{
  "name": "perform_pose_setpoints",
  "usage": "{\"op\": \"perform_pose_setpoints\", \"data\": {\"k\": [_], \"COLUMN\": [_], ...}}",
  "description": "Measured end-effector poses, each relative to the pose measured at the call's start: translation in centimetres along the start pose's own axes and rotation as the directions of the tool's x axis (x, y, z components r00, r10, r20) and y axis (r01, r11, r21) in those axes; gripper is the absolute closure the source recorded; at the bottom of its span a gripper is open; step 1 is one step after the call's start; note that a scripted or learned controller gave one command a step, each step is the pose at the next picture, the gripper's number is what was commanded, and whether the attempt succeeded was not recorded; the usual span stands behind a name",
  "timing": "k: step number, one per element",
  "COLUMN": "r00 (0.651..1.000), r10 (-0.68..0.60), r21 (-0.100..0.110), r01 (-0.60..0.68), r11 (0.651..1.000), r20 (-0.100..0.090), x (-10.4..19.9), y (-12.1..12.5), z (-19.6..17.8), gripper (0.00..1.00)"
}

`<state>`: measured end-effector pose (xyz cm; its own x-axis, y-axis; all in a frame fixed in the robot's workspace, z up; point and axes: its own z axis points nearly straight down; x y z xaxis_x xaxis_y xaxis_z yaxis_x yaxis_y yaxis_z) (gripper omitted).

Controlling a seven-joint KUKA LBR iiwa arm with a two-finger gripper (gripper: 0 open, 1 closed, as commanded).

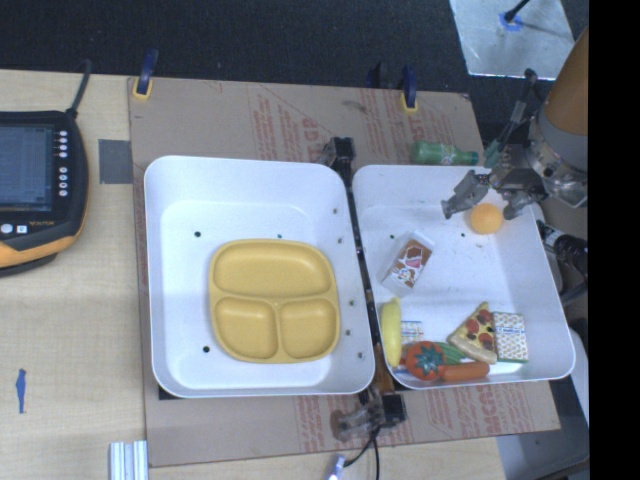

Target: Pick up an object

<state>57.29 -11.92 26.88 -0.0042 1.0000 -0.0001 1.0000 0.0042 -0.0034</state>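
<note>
My gripper [484, 204] hangs over the far part of the right bin [530, 268], its two dark fingers spread open. An orange ball [486, 219] lies on the bin floor just below and between the fingertips, with nothing pinching it. Further into the same bin lie a small white and brown carton [408, 264], a yellow banana [391, 333], a toy pizza slice [474, 336], a patterned packet [509, 336], a red and green toy [425, 358] and an orange sausage-shaped piece [465, 372].
The left bin [180, 208] holds a yellow divided plate [272, 299]. A green bottle [445, 153] lies on the cardboard behind the right bin. A control tablet [35, 190] rests at the bench's left edge. The arm's orange band [570, 88] is at the right.
</note>
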Motion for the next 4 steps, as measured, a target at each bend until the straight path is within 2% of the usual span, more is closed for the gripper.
{"op": "perform_pose_setpoints", "data": {"k": [1, 2, 3, 4], "r00": [1.0, 1.0, 1.0, 1.0], "r10": [-0.001, 0.0, -0.001, -0.001], "r21": [0.002, 0.001, -0.001, 0.001], "r01": [0.001, 0.0, 0.001, 0.001], "r11": [1.0, 1.0, 1.0, 1.0], "r20": [0.001, 0.001, 0.0, 0.001], "x": [1.6, 2.1, 1.0, 0.7], "y": [4.7, 1.8, 4.6, 2.2], "z": [12.2, 17.1, 17.7, 17.7], "gripper": [0.0, 0.0, 0.0, 0.0]}}
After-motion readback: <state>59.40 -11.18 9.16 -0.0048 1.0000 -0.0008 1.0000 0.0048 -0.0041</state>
